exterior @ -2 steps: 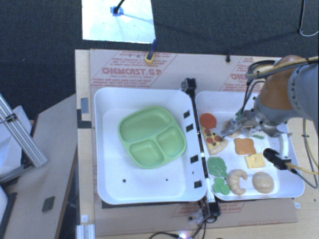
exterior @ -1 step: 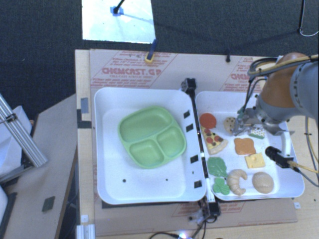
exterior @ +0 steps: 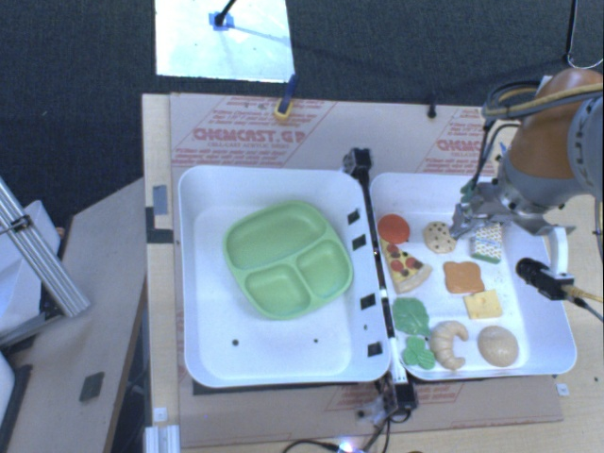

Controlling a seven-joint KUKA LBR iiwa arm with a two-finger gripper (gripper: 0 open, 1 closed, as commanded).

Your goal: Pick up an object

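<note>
Grey KUKA arm with orange band (exterior: 557, 125): enters from the right, bent down over the far right corner of the right shallow white bin (exterior: 547, 347). Two-finger gripper (exterior: 479, 223): low over that corner, just above a white-and-green patterned block (exterior: 488, 243); whether anything sits between its fingers cannot be told, nor how wide they stand. Round tan cookie with dark chips (exterior: 439, 237): just left of the gripper. Red round slice (exterior: 394, 228): near the bin's far left corner. Pizza wedge with red toppings (exterior: 406, 267): along the left wall. Brown toast square (exterior: 463, 277) and yellow cheese square (exterior: 483, 305): mid-bin, touching or nearly so. Green leafy pieces (exterior: 412, 331): near left corner. Tan croissant (exterior: 449, 340): near edge, beside the greens. Beige egg-shaped lump (exterior: 497, 344): near right corner. Left shallow white bin (exterior: 212, 347): carries a light green three-compartment plastic tray (exterior: 288, 258) at its middle.
</note>
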